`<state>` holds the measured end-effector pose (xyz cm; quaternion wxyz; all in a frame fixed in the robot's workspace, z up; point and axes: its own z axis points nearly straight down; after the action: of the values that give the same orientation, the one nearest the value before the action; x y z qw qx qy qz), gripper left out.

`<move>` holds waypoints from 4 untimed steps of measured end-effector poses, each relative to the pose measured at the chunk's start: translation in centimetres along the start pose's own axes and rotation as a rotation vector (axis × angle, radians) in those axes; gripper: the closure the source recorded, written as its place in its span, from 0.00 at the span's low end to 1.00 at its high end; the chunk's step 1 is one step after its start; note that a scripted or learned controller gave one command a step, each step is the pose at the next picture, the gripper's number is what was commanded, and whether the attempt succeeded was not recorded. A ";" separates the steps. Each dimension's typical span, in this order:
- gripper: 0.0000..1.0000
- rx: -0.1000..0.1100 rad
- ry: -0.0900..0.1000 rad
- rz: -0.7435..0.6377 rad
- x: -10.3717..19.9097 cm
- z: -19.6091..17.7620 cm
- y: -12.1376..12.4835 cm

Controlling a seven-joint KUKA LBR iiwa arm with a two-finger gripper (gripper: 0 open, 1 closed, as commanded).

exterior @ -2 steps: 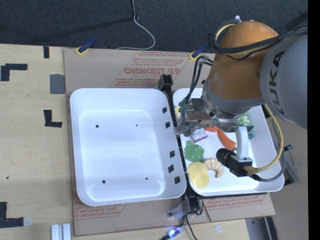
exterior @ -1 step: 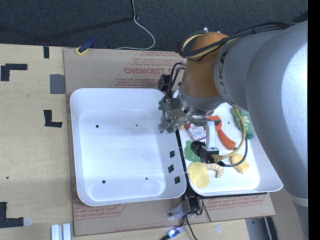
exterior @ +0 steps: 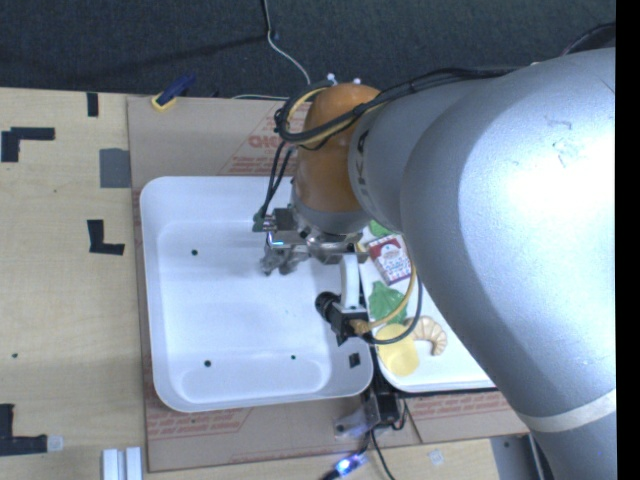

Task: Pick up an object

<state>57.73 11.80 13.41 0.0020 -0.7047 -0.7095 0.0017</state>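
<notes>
- Dark cloth (exterior: pixel 130 28) is seen across the far part of the scene, behind a light wooden bench (exterior: pixel 60 298) marked with black tape pieces.
- A sheet of brown cardboard (exterior: pixel 200 138) is laid on the bench beneath two shallow white bins.
- The left bin (exterior: pixel 160 308) is seen whole; only small dark dots are visible on its floor.
- The right bin (exterior: pixel 450 376) is largely covered by the grey arm (exterior: pixel 500 218), which reaches in from the right.
- An orange band (exterior: pixel 325 158) is seen above the wrist.
- The gripper (exterior: pixel 277 258) is held over the far right part of the left bin; whether its fingers are apart or together cannot be told, and nothing is seen between them.
- In the exposed strip of the right bin, a red-and-white packet (exterior: pixel 391 260) lies farthest, a green object (exterior: pixel 386 300) just nearer, and a yellow object (exterior: pixel 398 356) nearest.
- A tan curved object (exterior: pixel 434 334) lies just right of the yellow one.
</notes>
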 end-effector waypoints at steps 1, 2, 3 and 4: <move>1.00 -0.006 0.002 -0.001 6.5 -2.7 0.5; 1.00 -0.003 0.000 0.001 11.8 2.5 3.2; 1.00 -0.008 0.000 0.004 11.5 1.4 9.1; 1.00 0.000 -0.003 0.006 11.4 2.1 3.2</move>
<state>60.81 23.27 11.33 0.0011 -0.7066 -0.7076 0.0027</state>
